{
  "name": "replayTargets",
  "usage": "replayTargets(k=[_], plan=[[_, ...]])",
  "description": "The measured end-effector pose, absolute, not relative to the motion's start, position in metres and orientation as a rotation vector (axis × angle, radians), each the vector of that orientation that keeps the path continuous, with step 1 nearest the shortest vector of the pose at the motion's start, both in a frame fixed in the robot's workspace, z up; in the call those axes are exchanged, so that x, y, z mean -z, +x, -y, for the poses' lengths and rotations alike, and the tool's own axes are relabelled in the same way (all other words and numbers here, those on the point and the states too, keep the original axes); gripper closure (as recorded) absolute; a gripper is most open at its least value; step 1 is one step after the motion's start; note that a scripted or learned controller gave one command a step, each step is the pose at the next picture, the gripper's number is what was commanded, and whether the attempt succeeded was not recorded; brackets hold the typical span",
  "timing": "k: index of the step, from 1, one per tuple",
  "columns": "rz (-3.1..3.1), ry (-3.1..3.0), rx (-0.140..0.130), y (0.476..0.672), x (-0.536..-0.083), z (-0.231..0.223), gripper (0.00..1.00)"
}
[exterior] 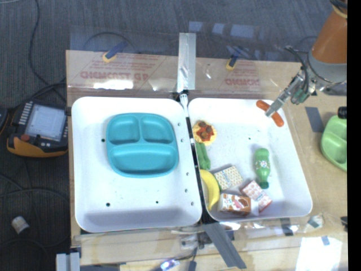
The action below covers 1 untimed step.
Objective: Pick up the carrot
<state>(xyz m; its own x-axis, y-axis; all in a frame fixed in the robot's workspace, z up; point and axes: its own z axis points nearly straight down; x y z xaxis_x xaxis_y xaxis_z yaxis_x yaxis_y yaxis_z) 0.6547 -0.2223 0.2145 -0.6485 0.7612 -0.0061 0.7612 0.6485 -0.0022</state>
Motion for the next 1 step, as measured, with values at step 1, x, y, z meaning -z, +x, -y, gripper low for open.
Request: replayTargets(k=[1], plan=[[-2.861,1.292,0.007,0.6188,-0.2298,0.2239,1.00]])
